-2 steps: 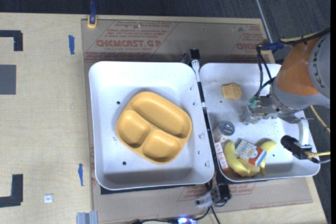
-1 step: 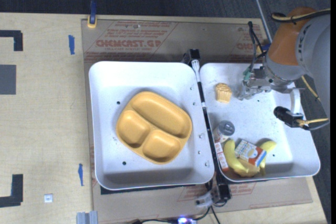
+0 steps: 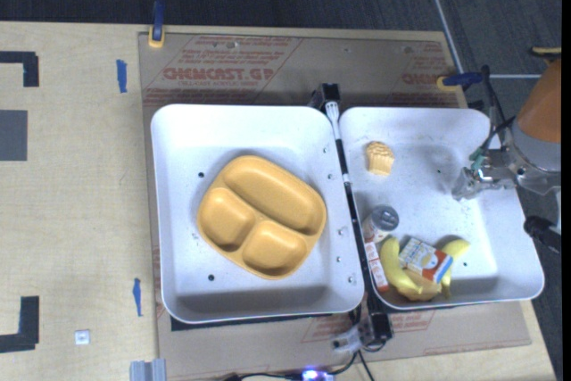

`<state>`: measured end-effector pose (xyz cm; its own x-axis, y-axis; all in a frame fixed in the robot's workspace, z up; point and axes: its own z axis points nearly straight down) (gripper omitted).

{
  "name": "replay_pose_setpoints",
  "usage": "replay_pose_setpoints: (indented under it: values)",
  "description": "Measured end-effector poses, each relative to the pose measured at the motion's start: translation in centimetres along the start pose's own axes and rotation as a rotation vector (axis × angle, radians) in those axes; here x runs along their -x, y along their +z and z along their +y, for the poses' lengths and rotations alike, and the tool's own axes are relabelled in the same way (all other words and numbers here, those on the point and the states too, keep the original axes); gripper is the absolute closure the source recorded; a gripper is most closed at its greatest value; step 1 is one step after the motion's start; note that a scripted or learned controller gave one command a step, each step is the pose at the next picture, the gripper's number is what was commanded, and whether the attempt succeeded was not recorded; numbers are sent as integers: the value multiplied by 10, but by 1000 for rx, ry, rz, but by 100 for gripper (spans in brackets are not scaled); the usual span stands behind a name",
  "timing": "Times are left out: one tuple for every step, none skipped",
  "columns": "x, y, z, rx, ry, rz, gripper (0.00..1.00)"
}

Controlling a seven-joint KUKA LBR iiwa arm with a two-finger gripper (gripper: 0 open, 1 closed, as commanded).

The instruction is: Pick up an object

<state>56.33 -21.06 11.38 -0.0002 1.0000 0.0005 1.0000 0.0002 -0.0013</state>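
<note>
Right now the end effector (image 3: 470, 178) hangs over the right bin (image 3: 526, 277), nothing in it, maybe lining up; I cannot tell its state, and the banana (image 3: 401, 274) lies nearer the bin's front.

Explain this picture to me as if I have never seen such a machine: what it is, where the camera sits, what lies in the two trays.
One camera looks down at a slant on a bench with two shallow white bins. The robot arm, grey with an orange band, reaches in from the right; its gripper hangs over the right bin and holds nothing that I can see. The left bin holds a yellow divided tray. The right bin holds a small yellow corn-like toy, a small grey round thing, a banana and a small carton lying on it.
</note>
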Motion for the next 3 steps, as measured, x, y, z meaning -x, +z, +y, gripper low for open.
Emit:
replay_pose_setpoints:
  values:
    - [14, 27, -70, 2, 1, -1, 100]
    - [-58, -40, -47, 3, -2, -1, 100]
    - [-5, 15, -84, 1, 2, 0, 100]
